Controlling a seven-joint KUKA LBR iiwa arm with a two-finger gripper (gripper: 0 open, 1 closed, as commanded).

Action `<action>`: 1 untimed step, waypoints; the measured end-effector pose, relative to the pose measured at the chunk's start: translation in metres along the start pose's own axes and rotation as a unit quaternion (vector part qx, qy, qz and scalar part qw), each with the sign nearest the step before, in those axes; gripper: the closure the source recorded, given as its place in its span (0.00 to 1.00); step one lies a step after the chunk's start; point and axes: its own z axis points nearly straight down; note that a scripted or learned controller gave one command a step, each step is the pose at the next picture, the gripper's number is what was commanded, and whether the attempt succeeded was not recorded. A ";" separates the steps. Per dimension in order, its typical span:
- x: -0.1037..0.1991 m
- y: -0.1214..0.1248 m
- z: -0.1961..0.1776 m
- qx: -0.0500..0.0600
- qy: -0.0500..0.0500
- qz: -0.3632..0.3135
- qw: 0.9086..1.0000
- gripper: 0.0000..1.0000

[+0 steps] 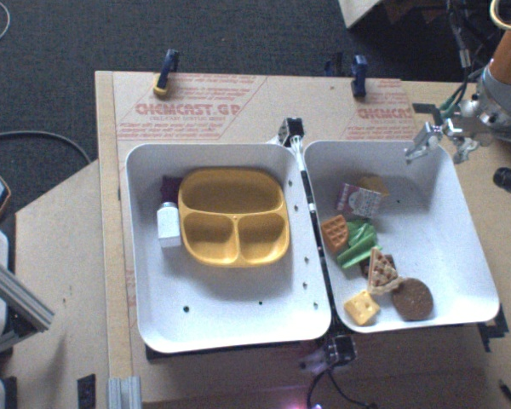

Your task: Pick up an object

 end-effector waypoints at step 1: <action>0.006 0.007 0.060 0.000 0.001 -0.002 1.000 0.00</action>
